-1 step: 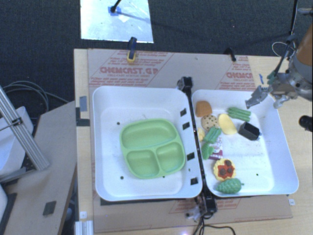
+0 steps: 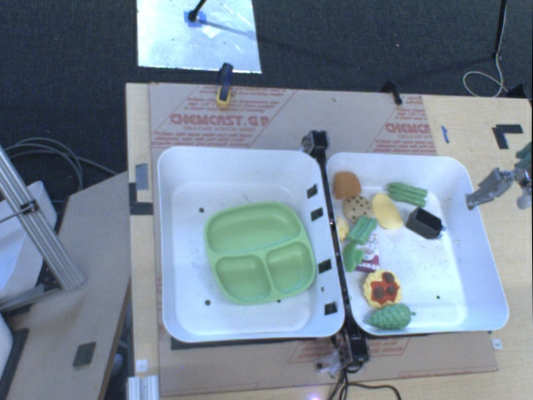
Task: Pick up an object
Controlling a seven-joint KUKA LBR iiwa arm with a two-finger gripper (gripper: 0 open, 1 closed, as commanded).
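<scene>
Objects for picking lie in the right bin (image 2: 475,248), clustered toward its left half. The claw (image 2: 491,187) hangs at the view's right edge, just over the right bin's outer rim, and nothing shows between its fingers; whether they are spread or closed I cannot tell, as the part is small and blurred. Nearest the claw sits a black block (image 2: 424,222), and just to its left a yellow lemon-shaped piece (image 2: 386,211) below a green bean pod (image 2: 407,192). Farther left are an orange-brown bun (image 2: 346,184), a speckled cookie (image 2: 358,207) and a green ridged piece (image 2: 359,236) against the dividing wall. Toward the near side lie a yellow round piece with red spots (image 2: 382,287) and a green bumpy fruit (image 2: 391,316) by the near wall. The left bin (image 2: 183,223) holds a light green compartment plate (image 2: 260,252), lying flat near its centre. Both bins rest on the surface (image 2: 275,115), on a sheet printed with red lettering.
</scene>
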